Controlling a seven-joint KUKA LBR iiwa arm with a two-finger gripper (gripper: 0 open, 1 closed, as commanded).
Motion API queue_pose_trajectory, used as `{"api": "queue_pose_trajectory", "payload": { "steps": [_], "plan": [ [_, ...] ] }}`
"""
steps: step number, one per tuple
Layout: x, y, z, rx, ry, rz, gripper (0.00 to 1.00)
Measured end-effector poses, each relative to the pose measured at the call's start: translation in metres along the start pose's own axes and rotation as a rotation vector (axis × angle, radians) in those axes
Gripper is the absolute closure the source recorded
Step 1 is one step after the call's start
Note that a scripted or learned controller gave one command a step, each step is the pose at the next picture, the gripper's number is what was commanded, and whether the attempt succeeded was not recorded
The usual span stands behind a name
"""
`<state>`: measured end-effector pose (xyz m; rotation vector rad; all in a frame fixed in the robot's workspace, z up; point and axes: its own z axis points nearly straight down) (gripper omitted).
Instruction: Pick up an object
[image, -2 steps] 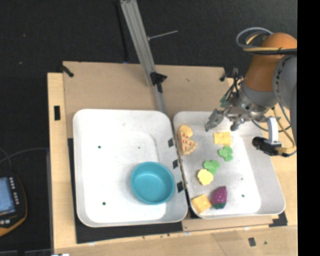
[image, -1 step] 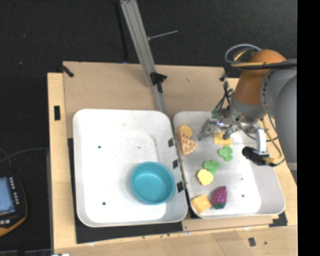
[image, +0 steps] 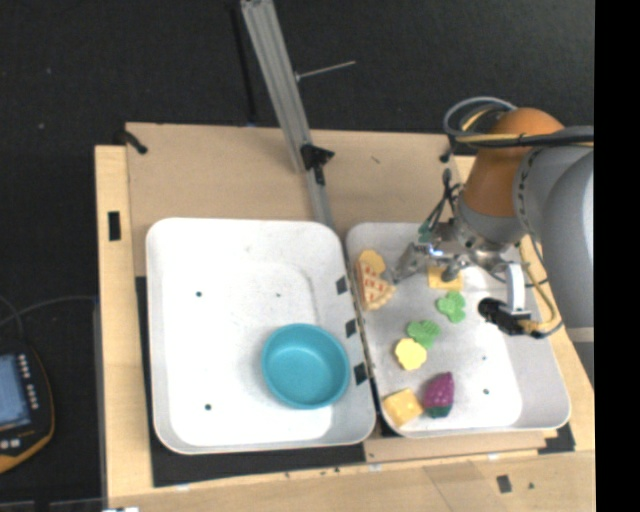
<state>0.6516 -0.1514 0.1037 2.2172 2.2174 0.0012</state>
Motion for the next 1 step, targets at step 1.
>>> {"api": "queue_pose_trajectory", "payload": {
  "steps": [1],
  "plan": [
    [-0.0006,0.0018,-0.0133,-0.007,0.0,0.0,1.0]
  ]
}}
